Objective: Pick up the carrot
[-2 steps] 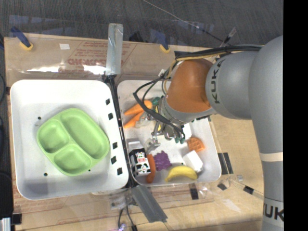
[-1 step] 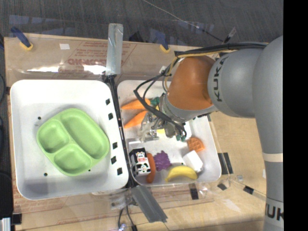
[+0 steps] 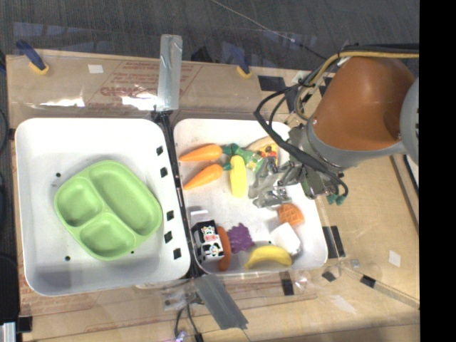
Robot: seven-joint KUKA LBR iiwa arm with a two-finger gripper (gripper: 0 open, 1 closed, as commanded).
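Starting at the near rim of the right-hand shallow white bin (image 3: 313,251), a small yellow toy banana (image 3: 268,256) is seen lying beside a purple bunch of toy grapes (image 3: 240,236), a brown sausage-like piece (image 3: 223,249) and a little black-and-white carton (image 3: 206,238). A white block (image 3: 285,236) and an orange ridged piece (image 3: 291,214) are found just beyond the banana.

Farther in from that near rim, the metal two-finger gripper (image 3: 269,189) is seen low over the bin's middle, beside an upright yellow toy corn cob (image 3: 237,176). How far it is open cannot be told, and nothing is seen held in it. Its position is judged to be a descent into the clutter rather than onto the target.

Two orange toy carrots are found to the corn's far-left side: a shorter carrot (image 3: 203,175) lying at a slant, and a longer carrot with a green top (image 3: 202,152) behind it, near the bin's far wall. Both lie clear of the gripper, so a shift across the bin is judged necessary.

The left-hand white bin (image 3: 43,141) is occupied by a light green three-compartment plastic plate (image 3: 107,209), probably kept apart as a drop place. Both bins are carried by the pale wooden desk (image 3: 370,248).
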